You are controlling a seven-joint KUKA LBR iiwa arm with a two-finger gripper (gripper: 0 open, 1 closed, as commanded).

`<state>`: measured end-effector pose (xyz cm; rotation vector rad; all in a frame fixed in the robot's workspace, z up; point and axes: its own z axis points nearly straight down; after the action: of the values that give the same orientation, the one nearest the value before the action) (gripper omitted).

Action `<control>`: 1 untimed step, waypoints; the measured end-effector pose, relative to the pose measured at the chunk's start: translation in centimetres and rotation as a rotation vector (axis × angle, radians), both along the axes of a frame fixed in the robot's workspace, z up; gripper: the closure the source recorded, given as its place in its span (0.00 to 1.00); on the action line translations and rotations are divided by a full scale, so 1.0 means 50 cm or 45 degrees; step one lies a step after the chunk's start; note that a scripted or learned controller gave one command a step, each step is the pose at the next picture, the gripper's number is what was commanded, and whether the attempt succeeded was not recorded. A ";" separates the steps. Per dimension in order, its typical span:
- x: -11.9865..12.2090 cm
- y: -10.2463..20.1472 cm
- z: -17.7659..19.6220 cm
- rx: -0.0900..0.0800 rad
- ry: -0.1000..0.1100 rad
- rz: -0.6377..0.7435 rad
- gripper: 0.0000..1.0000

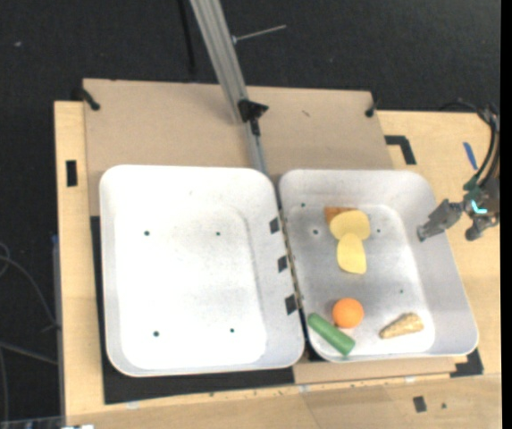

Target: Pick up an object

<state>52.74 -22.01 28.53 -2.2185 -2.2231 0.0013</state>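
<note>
Green cylinder (331, 335) front rim, right bin (434, 195) | claw (457, 222) open, well apart

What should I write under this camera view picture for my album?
Robot tool hovers at the right bin's edge, above an orange ball, yellow pieces, green stick and tan wedge.

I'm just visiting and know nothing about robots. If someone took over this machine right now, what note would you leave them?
Gripper: open, holding nothing, at the right edge of the right bin.
In that bin: two yellow pieces with something orange-brown peeking out behind them, an orange ball, a green stick at the front left corner, a tan wedge.
Done: nothing picked up yet.
Left: lower onto one object, close, lift.
</note>
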 end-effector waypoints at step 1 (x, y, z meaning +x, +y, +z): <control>0.002 0.001 0.004 -0.001 -0.005 0.001 0.00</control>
<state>52.82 -21.97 28.73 -2.2199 -2.2266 -0.0022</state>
